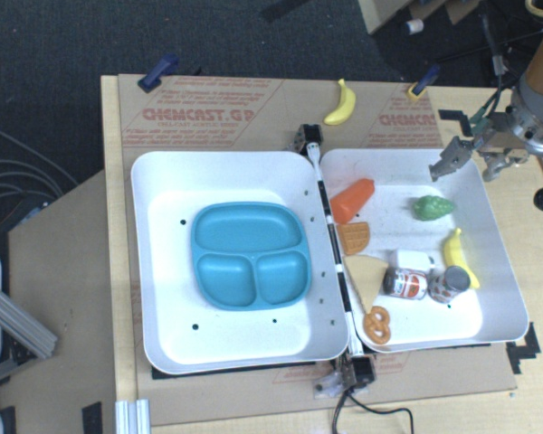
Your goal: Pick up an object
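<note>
The right bin (498, 269) holds several objects: an orange carrot-like piece (353, 199), a green leafy toy (432, 207), a yellow banana (454, 251), a small can lying on its side (405, 284), a grey round item (451, 283), a tan waffle-like piece (355, 237) and a pretzel (376, 325). My gripper (473, 163) hovers over the bin's far right corner, above and to the right of the green toy. Its fingers are spread open and nothing sits between them.
The left bin (154, 242) holds a blue divided plate (251, 253). A second banana (341, 104) lies on the cardboard behind the bins. Blue clamps (157, 73) sit at the board's back edge. A divider rail (330, 233) separates the bins.
</note>
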Available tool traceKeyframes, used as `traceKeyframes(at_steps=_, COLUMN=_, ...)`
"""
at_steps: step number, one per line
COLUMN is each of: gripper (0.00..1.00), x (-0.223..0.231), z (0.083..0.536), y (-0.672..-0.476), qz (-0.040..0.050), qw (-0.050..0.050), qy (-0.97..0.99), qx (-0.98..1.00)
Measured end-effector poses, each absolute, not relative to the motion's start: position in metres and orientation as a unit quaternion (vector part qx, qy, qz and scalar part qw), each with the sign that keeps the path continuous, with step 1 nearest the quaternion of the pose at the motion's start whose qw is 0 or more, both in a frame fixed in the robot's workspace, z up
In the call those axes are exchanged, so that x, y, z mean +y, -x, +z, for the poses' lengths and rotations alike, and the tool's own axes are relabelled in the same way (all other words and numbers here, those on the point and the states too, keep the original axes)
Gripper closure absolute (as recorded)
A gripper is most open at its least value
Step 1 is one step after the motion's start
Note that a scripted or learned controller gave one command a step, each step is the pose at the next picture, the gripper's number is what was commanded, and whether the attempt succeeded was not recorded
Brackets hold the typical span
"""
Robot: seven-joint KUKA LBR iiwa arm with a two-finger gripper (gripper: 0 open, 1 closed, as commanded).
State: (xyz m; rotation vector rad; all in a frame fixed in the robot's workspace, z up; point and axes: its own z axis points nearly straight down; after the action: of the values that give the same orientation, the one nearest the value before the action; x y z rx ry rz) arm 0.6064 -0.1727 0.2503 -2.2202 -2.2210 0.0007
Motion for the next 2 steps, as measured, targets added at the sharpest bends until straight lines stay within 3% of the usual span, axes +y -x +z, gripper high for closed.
traceKeyframes(at_steps=1, gripper=0.0, x=-0.212, z=0.097, y=-0.666, qz=0.0007, qw=0.003, qy=0.707, qx=-0.708)
traceKeyframes(at_steps=2, gripper=0.0, x=-0.154, z=0.085, y=-0.666, qz=0.0003, qw=0.001, qy=0.707, qx=-0.708)
